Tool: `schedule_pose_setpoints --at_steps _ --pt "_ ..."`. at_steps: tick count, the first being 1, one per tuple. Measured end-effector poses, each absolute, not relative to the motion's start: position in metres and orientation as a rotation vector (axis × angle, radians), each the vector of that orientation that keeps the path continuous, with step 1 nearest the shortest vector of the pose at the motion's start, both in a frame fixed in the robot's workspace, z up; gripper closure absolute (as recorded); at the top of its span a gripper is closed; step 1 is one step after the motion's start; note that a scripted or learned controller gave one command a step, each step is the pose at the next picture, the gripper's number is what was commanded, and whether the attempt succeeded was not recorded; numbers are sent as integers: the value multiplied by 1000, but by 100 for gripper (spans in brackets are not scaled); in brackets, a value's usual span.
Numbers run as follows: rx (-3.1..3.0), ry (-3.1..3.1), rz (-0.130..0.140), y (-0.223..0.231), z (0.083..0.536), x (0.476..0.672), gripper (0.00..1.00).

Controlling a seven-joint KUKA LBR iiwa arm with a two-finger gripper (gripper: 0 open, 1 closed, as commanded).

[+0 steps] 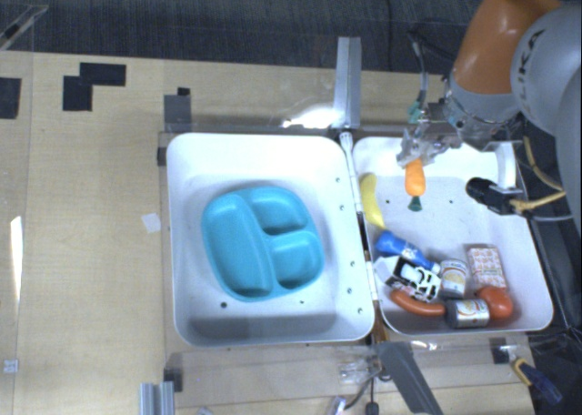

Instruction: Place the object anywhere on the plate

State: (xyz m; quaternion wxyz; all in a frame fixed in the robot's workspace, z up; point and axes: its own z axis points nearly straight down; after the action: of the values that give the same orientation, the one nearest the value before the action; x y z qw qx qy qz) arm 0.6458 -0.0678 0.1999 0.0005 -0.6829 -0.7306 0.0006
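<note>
1. Orange and small, a toy carrot (415,179) with a green tip pointing down hangs at the gripper (420,155), above the floor of the right bin (523,249), near that bin's far-left part.
2. The carrot's upper end sits between the gripper's fingers, so the jaws are narrowed onto it; the carrot looks lifted, with its tip close to or just over the white floor.
3. The grey arm with its orange band (486,35) reaches in from the right, its wrist over the far edge of the right bin.
4. Just left of the carrot, a yellow banana (370,200) lies along the right bin's left wall.
5. Nearer the camera in the same bin lie a blue toy (393,245), a black-and-white item (416,277), a small can (452,275), a patterned packet (486,265), a second can (467,313) and a red sausage-like piece (420,305), crowded together.
6. The blue plate (264,242), split into compartments, rests in the left bin (191,177), well apart from the carrot, across the wall between the bins.
</note>
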Motion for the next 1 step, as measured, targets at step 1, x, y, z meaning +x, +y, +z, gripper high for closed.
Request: schedule_pose_setpoints --at_steps 1 --pt "-2017 -2405 4 16 181 652 100"
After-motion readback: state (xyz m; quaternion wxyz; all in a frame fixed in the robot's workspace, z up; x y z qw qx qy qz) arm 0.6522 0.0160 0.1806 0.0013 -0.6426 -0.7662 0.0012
